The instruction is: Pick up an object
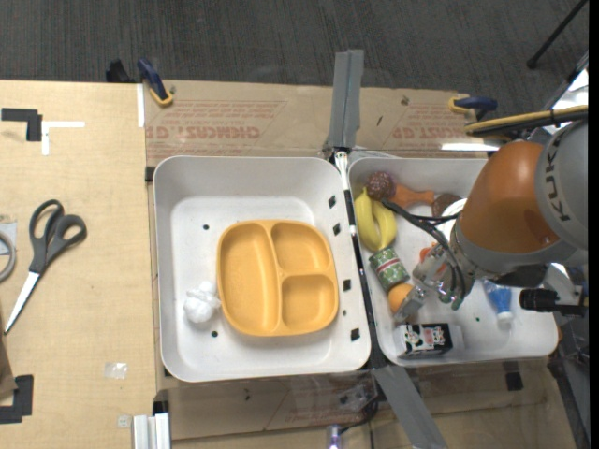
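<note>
My gripper [436, 293] hangs low in the right bin [524, 344], just right of a small orange fruit [400, 296]. Its fingers stand open, and I see nothing between them. A green can [387, 267] lies up-left of it, with a yellow banana [372, 221] beyond that. A black and white box [428, 338] lies below the gripper near the bin's front wall. A blue bottle [499, 302] sits to the right, partly under the arm.
A purple ball [379, 184] and a brown object [416, 196] lie at the back of the right bin. The left bin [178, 251] holds a yellow divided plate [278, 277] and a white crumpled thing [200, 303]. Scissors [47, 241] lie on the bench at the left.
</note>
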You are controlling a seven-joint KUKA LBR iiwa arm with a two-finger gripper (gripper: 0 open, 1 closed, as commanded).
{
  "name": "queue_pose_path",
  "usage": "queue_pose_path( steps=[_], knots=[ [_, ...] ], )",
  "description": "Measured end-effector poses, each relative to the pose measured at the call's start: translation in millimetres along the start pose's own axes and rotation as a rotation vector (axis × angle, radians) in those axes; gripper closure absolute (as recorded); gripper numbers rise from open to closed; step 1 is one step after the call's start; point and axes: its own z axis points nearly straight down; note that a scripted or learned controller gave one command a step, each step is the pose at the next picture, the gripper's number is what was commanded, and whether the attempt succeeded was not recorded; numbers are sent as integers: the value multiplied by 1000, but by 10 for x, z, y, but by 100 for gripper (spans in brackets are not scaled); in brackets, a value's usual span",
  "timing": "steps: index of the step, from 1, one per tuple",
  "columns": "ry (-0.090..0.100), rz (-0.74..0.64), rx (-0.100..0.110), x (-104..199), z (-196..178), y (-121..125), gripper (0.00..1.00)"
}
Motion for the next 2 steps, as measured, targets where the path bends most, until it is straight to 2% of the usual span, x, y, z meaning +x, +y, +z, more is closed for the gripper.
queue_pose_path(
  steps=[1, 2],
  knots=[
    [-7, 31, -3, 122, -19, -137, 0],
    [0, 129, 0, 72, 0, -112, 0]
  ],
)
